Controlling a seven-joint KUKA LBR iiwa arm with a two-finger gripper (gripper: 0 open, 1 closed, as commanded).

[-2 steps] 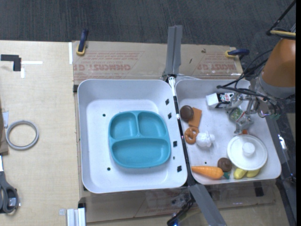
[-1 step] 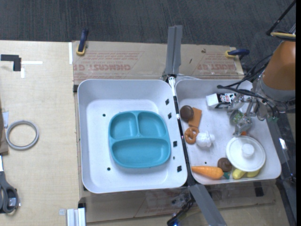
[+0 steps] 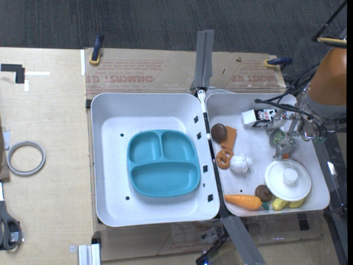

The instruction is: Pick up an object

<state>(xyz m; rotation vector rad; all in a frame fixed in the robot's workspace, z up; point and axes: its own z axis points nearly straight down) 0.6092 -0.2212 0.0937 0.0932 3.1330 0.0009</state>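
The right bin [image 3: 251, 142] holds several small items. Along its left side lie a brown ball [image 3: 219, 131], an orange slab [image 3: 230, 138], a pretzel [image 3: 224, 158] and a white lump [image 3: 240, 163]. A carrot [image 3: 242, 202], a brown piece [image 3: 263, 192] and a yellow banana [image 3: 281, 204] lie along the front. A white round dish [image 3: 288, 179] sits at front right. A white labelled box [image 3: 257, 116] lies near the back. My gripper [image 3: 283, 142] hangs over the right part of this bin, just behind the dish and right of the box. I see nothing held in it.
The left bin [image 3: 105, 148] carries a teal divided plate [image 3: 164, 163]. A grey divider bar [image 3: 204, 59] rises between the bins at the back. On the bench to the left lie a tape roll [image 3: 25, 158] and scissors [image 3: 10, 231]. Cables trail by the arm [image 3: 330, 81].
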